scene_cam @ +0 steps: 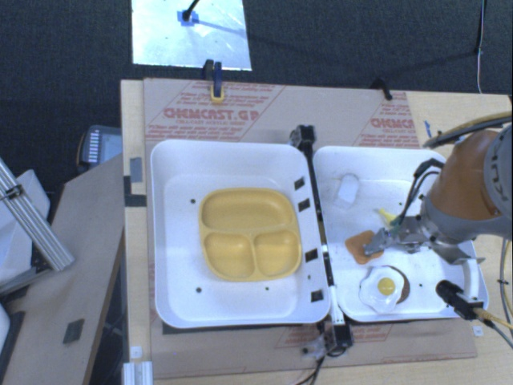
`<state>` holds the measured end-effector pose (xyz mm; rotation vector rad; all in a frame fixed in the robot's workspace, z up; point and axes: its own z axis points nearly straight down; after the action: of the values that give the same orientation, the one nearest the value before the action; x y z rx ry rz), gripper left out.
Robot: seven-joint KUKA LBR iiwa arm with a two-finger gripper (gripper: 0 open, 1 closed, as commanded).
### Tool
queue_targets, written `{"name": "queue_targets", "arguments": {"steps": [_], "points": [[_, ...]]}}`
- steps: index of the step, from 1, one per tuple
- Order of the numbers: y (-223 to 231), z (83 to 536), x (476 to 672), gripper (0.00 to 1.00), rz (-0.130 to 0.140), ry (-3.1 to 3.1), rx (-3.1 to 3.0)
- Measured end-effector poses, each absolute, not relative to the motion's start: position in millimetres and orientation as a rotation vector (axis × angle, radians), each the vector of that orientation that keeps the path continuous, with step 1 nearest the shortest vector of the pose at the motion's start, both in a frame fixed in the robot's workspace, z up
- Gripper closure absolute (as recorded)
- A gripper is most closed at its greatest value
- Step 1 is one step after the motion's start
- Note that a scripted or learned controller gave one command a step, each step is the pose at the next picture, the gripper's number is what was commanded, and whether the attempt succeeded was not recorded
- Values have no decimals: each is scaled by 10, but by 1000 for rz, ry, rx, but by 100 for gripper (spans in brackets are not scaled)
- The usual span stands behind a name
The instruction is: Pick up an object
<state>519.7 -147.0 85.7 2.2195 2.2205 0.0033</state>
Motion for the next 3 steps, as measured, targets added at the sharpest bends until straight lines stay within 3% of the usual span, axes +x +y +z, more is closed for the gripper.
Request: {"name": "queue_targets", "arguments": {"steps": [1, 2, 3], "points": [[-1459, 987, 5222, 100, 11, 2221, 2214], [-1445, 1422, 5195, 100, 3, 2223, 2215], [-1495, 1907, 5290, 100, 5, 2221, 2212]]}}
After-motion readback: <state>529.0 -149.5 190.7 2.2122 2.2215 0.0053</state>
